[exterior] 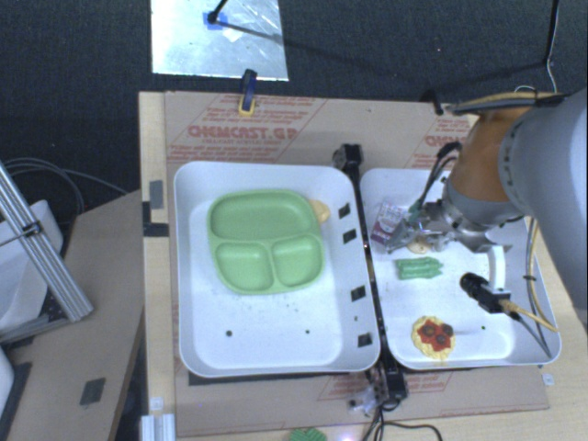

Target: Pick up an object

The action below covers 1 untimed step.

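My gripper reaches down into the upper left part of the right bin, with the grey arm and its orange band coming in from the right. It hovers at a clear crinkled wrapper and a small pale yellow piece; whether it touches either is unclear. A green ridged toy lies just below the gripper. Near the bin's front edge sits a small pizza toy, yellow with red spots.
The left bin holds a green divided plate with a yellow item at its far right corner. A black divider with clips runs between the bins. Cables hang along the right bin's right side.
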{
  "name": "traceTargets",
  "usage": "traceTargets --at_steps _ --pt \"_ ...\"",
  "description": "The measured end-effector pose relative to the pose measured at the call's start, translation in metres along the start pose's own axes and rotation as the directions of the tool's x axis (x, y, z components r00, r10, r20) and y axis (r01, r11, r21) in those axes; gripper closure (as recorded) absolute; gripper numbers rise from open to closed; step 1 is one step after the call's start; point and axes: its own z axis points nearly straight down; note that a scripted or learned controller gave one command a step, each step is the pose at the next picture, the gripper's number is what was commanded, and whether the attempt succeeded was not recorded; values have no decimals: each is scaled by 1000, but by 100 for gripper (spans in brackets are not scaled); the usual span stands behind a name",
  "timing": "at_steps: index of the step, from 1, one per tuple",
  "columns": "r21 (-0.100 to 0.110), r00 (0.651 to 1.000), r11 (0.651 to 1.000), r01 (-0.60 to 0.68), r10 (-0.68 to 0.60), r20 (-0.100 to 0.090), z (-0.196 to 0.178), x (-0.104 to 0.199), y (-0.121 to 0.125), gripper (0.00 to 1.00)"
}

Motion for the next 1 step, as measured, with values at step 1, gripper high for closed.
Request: traceTargets --at_steps 1 --pt "0 1000 1000 0 0 0 0 0 0 0"
